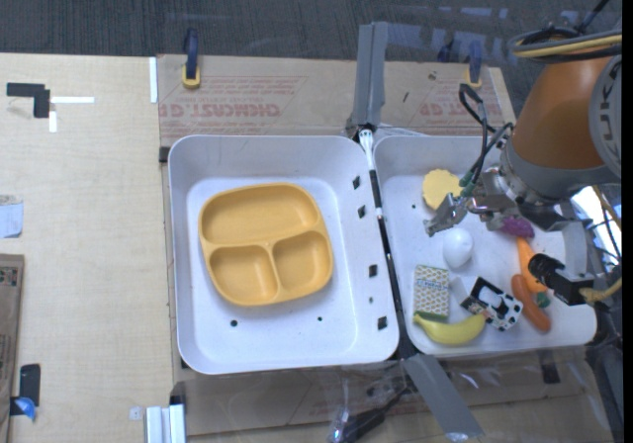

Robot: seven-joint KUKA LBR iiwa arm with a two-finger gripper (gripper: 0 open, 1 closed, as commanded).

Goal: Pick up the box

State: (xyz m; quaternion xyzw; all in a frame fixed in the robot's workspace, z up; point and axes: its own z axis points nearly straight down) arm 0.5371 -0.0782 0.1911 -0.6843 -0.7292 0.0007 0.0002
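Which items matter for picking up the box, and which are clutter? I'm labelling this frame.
Job:
small patterned cardboard box
two-finger gripper

Lying about:
yellow banana
white egg
orange carrot
yellow divided plastic plate
black-and-white spotted toy

Below the gripper, the white egg sits close beneath the fingertips, with the box and banana beyond it. Left of the gripper the right bin's floor lies bare; the yellow round piece crowds it above.
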